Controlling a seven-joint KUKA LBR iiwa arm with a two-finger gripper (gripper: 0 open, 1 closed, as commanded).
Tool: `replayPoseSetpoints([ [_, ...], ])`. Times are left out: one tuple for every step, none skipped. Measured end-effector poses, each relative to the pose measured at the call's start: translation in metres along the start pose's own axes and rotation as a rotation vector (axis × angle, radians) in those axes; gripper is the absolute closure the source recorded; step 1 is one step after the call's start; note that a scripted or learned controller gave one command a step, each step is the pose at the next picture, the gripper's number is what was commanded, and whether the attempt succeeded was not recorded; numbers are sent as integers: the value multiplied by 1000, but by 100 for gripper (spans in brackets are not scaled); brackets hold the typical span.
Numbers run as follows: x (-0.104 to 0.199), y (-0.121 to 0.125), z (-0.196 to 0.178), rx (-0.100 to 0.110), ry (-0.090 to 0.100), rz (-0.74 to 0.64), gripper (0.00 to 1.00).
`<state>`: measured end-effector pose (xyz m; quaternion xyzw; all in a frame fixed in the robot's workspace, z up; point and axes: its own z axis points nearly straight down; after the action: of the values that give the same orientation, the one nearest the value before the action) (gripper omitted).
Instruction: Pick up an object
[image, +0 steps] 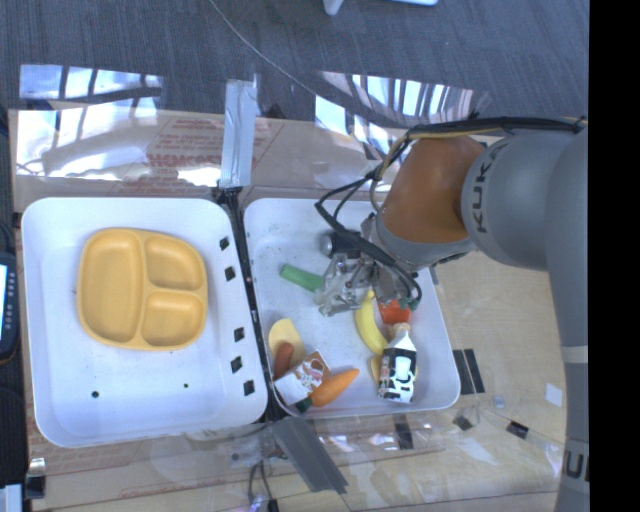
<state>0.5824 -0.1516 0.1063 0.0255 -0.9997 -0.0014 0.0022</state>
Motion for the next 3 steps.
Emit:
replayPoseSetpoints([
  [-5, -60, -110, 4, -5, -246, 100],
  [-52, -60, -97, 0, -1, -505, 100],
  [-72, -59, -95, 1, -3, -784, 100],
])
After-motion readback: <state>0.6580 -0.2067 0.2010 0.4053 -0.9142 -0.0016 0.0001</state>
